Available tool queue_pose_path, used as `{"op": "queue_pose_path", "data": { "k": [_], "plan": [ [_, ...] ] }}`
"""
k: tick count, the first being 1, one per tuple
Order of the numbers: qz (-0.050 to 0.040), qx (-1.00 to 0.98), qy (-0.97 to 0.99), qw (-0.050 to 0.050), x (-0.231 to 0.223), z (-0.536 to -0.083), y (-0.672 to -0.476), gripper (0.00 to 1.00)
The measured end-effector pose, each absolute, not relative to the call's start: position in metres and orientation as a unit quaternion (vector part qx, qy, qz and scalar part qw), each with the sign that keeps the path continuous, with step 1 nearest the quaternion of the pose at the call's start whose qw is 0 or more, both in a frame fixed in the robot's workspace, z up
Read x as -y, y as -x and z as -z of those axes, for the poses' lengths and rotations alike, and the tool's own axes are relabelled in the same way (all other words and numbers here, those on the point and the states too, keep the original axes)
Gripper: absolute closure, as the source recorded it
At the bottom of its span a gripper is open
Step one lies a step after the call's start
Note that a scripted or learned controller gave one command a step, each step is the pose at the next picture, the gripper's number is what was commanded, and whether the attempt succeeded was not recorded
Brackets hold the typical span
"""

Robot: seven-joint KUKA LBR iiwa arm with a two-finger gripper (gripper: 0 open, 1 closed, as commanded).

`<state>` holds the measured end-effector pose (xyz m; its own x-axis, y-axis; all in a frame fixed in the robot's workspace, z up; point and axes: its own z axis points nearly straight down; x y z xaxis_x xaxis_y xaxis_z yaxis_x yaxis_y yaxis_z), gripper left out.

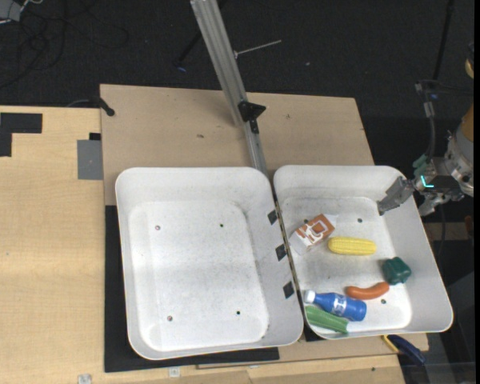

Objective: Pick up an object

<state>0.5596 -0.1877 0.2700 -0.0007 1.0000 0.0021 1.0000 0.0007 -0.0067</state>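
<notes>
Gripper (400, 192) at the upper right rim of the right bin (440, 294), finger spread too unclear to tell, nothing seen in its hold, yellow corn cob (353, 247) nearest, lying down-left, apart from it, mid-bin

Colours of bin contents.
White bins (200, 184); yellow corn (352, 247), orange carrot (366, 291), blue bottle (338, 304), green block (397, 270), orange-and-white carton (313, 231).
</notes>
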Motion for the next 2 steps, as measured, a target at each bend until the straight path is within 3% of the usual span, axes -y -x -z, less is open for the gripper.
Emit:
{"op": "queue_pose_path", "data": {
  "k": [1, 2],
  "plan": [
    [-0.0005, 0.707, 0.707, 0.001, 0.188, -0.272, -0.560, 0.00],
    [-0.0020, 0.707, 0.707, 0.004, 0.180, -0.211, -0.555, 0.00]
  ]
}}
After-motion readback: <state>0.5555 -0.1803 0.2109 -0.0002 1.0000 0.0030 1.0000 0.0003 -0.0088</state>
